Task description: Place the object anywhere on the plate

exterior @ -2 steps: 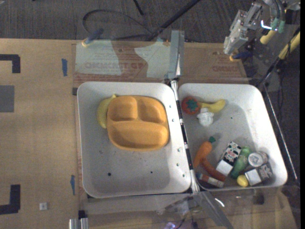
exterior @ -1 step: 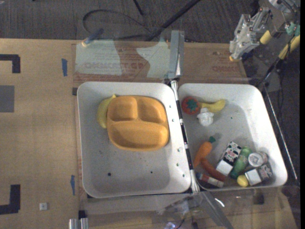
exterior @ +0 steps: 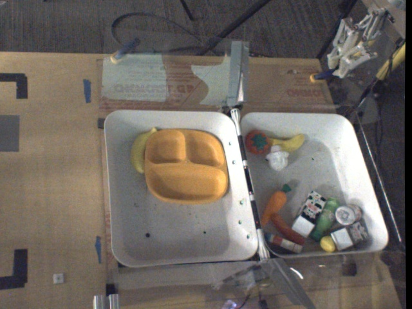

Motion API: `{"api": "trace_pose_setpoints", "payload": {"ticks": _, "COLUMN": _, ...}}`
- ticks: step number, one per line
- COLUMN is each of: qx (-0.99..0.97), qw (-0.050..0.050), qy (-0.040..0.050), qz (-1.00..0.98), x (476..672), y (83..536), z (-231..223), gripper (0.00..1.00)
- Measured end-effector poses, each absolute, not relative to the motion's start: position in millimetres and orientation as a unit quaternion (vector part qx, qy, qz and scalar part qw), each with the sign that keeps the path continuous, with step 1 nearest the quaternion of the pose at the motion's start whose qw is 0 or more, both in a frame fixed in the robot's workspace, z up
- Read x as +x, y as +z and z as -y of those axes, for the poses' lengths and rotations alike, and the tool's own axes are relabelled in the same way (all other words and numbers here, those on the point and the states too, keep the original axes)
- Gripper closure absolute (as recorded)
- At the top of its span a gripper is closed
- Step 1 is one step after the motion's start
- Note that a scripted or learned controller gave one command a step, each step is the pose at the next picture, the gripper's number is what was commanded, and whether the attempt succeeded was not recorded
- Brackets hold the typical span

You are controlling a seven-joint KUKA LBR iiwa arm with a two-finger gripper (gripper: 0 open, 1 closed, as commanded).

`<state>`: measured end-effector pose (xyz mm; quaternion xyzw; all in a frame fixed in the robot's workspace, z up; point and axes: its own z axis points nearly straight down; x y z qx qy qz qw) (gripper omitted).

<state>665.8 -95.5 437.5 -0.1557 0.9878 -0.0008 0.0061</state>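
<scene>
So the task had barely begun, you would judge. In the near corner of the right bin (exterior: 360, 140) lay a crowd of toys: a carrot (exterior: 275, 205), a small carton (exterior: 308, 214), a green bottle (exterior: 325, 216) and a can (exterior: 348, 214). Farther back sat a tomato (exterior: 256, 141) and a small banana (exterior: 290, 142). The orange plate (exterior: 187, 166) in the left bin (exterior: 167, 237) held nothing, a yellow banana (exterior: 138, 152) tucked at its left edge. The gripper (exterior: 353, 44) hung at the far right, off the bins; whether its fingers were spread you could not tell.
</scene>
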Motion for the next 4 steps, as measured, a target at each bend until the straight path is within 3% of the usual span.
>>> {"api": "trace_pose_setpoints", "payload": {"ticks": 1, "qx": -0.242, "qw": 0.006, "qy": -0.001, "qz": -0.97, "x": 667.9, "y": 437, "z": 101, "gripper": 1.0}}
{"api": "trace_pose_setpoints", "payload": {"ticks": 2, "qx": -0.314, "qw": 0.004, "qy": 0.0002, "qz": -0.949, "x": 667.3, "y": 438, "z": 31, "gripper": 1.0}}
{"api": "trace_pose_setpoints", "payload": {"ticks": 4, "qx": -0.537, "qw": 0.005, "qy": -0.0012, "qz": -0.844, "x": 667.5, "y": 437, "z": 41, "gripper": 1.0}}
